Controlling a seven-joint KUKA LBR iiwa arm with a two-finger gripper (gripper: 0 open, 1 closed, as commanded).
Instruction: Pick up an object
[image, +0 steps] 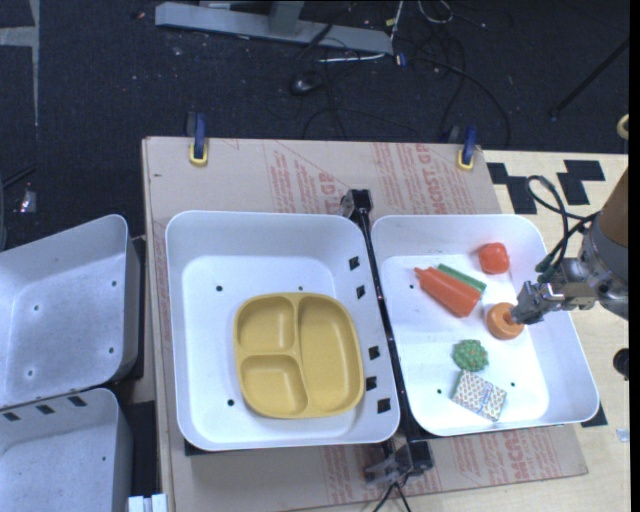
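Fingers (530, 303) just right of orange disc (503, 321).

A flat brown cardboard-topped table (260, 175) carries two yellow clamps (199, 150) at its far edge. Beyond it, on the dark speckled floor (90, 80), lie black cables (440, 70) and a grey metal bar (270, 25). Spare white plastic bins (60, 300) sit off the table's left side.
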